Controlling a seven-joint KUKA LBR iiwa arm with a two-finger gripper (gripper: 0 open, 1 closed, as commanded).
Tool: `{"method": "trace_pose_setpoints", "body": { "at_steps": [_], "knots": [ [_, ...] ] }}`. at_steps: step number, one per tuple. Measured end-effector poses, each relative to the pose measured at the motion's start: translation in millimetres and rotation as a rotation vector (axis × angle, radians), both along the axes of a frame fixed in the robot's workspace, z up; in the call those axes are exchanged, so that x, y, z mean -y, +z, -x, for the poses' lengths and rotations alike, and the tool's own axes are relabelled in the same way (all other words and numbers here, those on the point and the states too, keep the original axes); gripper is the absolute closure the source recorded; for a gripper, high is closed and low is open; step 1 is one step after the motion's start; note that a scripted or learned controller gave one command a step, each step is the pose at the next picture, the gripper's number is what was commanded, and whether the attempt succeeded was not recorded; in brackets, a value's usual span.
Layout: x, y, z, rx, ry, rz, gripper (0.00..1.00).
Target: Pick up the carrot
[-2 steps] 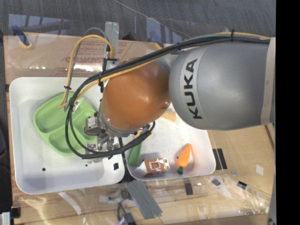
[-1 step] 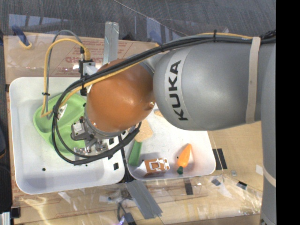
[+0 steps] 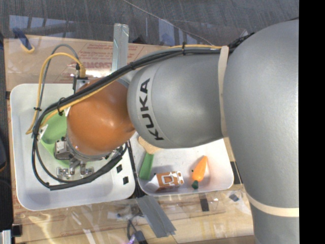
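The carrot [image 3: 200, 169] is orange with a small dark green stem end. It lies in the right bin [image 3: 219, 183] near its front right corner, pointing away from the front wall. The grey arm reaches across both bins, and its orange band hangs over the left bin [image 3: 23, 136]. Below that band the gripper [image 3: 72, 168] points down into the left bin, far to the left of the carrot. The wrist hides most of the gripper.
A dark green stick-shaped item [image 3: 146, 165] leans by the right bin's left wall. An orange and white toy [image 3: 170, 179] lies left of the carrot. A light green object [image 3: 53, 131] sits in the left bin beside the gripper. Cables [image 3: 43, 75] loop above the left bin.
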State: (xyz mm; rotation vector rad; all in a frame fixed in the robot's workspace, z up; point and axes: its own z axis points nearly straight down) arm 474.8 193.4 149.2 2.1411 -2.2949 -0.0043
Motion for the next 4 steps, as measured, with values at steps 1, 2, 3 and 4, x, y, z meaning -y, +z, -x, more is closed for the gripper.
{"method": "trace_pose_setpoints", "body": {
  "at_steps": [1, 2, 3, 4],
  "knots": [
    [-12, 18, -1, 0.004, 0.061, -0.002, 1.00],
    [4, 5, -58, 0.004, 0.239, -0.002, 1.00],
    [-21, 76, -63, 0.006, 0.591, -0.003, 1.00],
    [-25, 49, -39, 0.000, 0.861, -0.003, 1.00]
  ]
}}
